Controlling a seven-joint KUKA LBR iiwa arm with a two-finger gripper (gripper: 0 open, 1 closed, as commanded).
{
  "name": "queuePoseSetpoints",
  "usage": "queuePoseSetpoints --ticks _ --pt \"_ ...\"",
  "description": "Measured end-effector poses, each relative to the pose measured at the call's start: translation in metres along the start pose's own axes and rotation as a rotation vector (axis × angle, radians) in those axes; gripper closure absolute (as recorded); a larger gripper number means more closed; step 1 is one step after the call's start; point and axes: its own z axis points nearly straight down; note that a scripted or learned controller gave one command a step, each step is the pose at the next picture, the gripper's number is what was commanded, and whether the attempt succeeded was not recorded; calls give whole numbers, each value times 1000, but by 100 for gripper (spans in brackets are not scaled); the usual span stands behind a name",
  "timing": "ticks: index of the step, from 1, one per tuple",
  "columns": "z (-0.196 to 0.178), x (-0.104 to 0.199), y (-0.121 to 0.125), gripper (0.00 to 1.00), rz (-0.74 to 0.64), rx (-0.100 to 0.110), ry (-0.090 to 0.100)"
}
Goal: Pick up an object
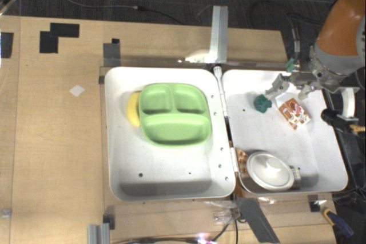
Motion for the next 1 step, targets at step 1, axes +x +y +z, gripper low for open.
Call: queuePoseSetpoints --ticks 1 --pt "115 12 41 0 -97 -4 -1"
